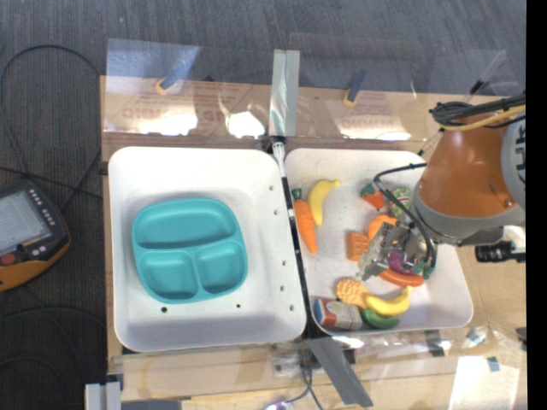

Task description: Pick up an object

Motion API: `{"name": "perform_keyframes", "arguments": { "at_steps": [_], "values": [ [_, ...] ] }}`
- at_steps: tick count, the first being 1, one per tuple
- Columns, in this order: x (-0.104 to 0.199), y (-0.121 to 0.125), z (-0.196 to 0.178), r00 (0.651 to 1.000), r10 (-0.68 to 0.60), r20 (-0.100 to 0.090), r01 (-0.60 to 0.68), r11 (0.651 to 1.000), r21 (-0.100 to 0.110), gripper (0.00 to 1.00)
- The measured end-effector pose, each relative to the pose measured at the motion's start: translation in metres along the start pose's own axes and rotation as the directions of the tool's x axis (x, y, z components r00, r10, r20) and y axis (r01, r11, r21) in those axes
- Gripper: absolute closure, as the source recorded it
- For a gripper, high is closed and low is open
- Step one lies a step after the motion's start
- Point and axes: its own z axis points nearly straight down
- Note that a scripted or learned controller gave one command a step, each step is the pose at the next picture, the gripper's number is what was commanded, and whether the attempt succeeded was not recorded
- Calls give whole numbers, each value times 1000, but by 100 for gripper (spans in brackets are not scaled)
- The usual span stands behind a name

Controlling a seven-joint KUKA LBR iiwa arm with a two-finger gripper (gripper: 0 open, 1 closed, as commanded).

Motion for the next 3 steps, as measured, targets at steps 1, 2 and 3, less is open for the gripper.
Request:
{"name": "perform_keyframes", "arguments": {
  "at_steps": [1, 2, 3],
  "values": [
    [-58, 20, 81, 990, 140, 8, -140, 990, -6, 100],
    [-61, 83, -11, 985, 172, 3, -172, 985, -2, 100],
    [-40, 10, 37, 991, -130, 1, 130, 991, -2, 100]
  ]
}}
